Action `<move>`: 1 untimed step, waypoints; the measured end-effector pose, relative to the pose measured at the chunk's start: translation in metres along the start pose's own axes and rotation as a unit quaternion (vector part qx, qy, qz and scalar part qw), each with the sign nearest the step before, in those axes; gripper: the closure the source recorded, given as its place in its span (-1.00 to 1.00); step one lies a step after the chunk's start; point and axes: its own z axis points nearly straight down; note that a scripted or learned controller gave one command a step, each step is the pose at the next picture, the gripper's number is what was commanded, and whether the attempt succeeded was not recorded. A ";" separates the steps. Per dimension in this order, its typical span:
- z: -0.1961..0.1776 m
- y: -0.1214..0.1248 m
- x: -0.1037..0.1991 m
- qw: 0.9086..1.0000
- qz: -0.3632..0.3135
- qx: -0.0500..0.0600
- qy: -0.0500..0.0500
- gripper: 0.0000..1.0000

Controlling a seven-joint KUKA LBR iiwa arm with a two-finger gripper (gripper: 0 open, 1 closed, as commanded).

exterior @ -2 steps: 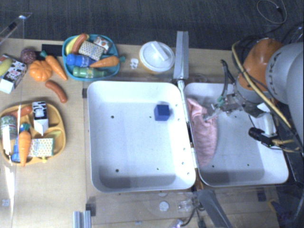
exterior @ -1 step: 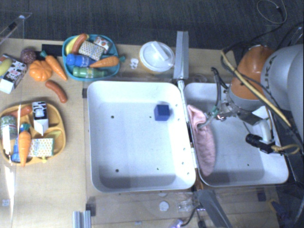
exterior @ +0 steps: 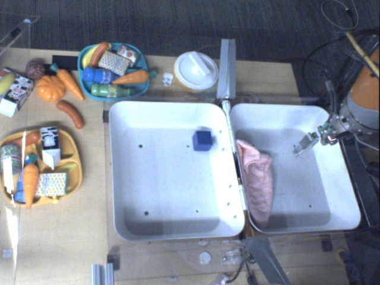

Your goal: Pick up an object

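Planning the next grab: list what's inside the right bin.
A crumpled pink cloth lies against the right bin's left wall; the gripper hovers over it. Anything beneath the cloth is covered.

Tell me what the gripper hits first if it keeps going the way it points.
The gripper points left and slightly down over the right bin. Likely first is the pink cloth by the divider, though its height is unclear.
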 end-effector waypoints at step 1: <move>0.112 0.028 0.068 0.990 -0.141 -0.004 -0.002 -1.00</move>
